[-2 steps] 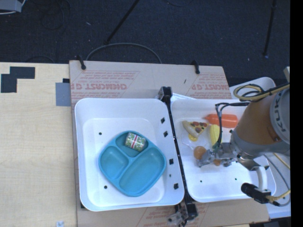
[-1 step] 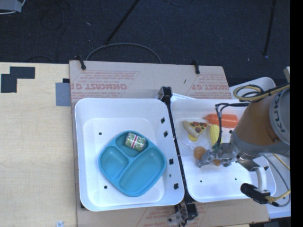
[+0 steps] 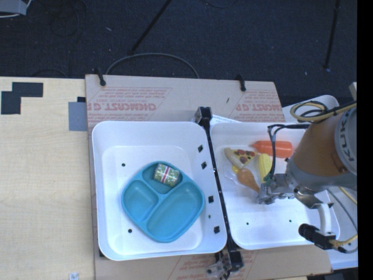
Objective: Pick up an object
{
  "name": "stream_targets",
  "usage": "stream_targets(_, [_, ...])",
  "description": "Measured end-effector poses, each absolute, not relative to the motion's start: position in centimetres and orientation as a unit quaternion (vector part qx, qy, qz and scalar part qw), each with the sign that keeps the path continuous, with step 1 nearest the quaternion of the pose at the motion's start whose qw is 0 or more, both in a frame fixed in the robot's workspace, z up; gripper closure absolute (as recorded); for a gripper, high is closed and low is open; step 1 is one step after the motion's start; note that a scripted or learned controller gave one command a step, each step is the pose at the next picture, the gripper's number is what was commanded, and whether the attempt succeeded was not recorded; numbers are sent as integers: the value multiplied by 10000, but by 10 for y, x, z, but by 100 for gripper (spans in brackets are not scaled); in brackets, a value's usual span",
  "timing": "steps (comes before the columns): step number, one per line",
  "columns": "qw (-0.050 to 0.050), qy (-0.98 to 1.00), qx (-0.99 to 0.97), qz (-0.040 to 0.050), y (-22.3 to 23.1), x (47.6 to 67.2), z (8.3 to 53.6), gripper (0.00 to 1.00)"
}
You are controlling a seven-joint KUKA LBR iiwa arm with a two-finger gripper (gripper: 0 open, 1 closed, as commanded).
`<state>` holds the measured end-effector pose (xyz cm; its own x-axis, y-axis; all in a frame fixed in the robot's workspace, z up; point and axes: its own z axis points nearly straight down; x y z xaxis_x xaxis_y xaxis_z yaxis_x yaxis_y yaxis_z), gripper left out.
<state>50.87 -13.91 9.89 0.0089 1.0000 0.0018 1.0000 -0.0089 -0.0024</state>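
My gripper (image 3: 266, 197) is down in the right bin (image 3: 274, 235), near its middle. Its tip sits just right of a tan, drumstick-shaped toy (image 3: 247, 179), close to it or touching; I cannot tell which. A pizza slice toy (image 3: 240, 155) lies at the bin's back left. Behind the gripper lie a yellow corn-like piece (image 3: 264, 166) and an orange carrot (image 3: 273, 148), which the arm partly hides.
The left bin (image 3: 111, 214) holds a blue divided plate (image 3: 163, 206) with a small green, red and white package (image 3: 166, 174) in its back compartment. A black divider (image 3: 213, 185) runs between the bins. The arm (image 3: 323, 156) covers the right bin's right side.
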Motion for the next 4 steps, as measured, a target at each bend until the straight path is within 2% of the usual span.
stream_targets(2, [-6,-7075,-7068,-6,-133,517,185,100])
stream_targets(3, [-14,-7074,-7068,-10,-133,510,244,100])
stream_targets(4, [17,-7087,-7055,2,-82,535,231,100])
